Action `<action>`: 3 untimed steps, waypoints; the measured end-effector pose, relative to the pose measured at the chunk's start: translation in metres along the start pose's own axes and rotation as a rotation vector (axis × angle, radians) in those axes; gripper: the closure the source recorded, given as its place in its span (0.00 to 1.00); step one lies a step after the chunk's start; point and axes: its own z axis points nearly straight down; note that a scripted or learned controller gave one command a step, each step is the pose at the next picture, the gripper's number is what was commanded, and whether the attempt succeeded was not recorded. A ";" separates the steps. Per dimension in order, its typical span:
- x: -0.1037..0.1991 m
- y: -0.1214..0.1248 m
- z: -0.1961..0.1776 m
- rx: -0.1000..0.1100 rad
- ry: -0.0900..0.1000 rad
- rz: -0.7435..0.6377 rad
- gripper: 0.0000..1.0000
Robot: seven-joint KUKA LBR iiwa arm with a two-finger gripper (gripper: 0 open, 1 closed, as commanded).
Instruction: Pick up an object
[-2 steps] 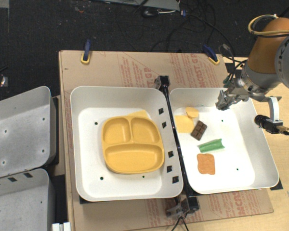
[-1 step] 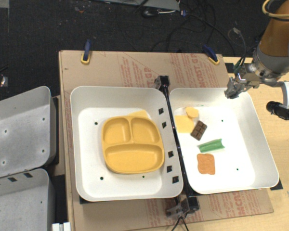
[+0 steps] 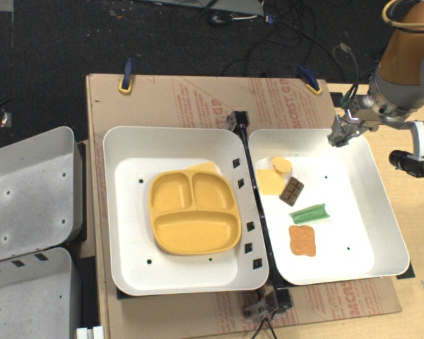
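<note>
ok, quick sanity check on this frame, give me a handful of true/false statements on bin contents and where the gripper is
1. The yellow divided tray lies in the left bin. True.
2. The green piece lies in the left bin. False: it is in the right bin.
3. The gripper is above the right bin's far edge. True.
4. The brown block is between the gripper's fingers. False: it lies on the bin floor, apart from the gripper.
5. The orange piece lies nearer the camera than the green piece. True.

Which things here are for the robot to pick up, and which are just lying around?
For the job:
pincer
brown block
green piece
orange piece
yellow slice
round yellow piece

Lying about:
yellow tray
blue clamps
cables
</note>
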 end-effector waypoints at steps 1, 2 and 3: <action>0.053 -0.007 0.008 0.003 0.003 -0.004 1.00; 0.112 -0.015 -0.004 0.002 0.004 -0.005 1.00; 0.165 -0.022 -0.016 0.002 0.003 -0.005 1.00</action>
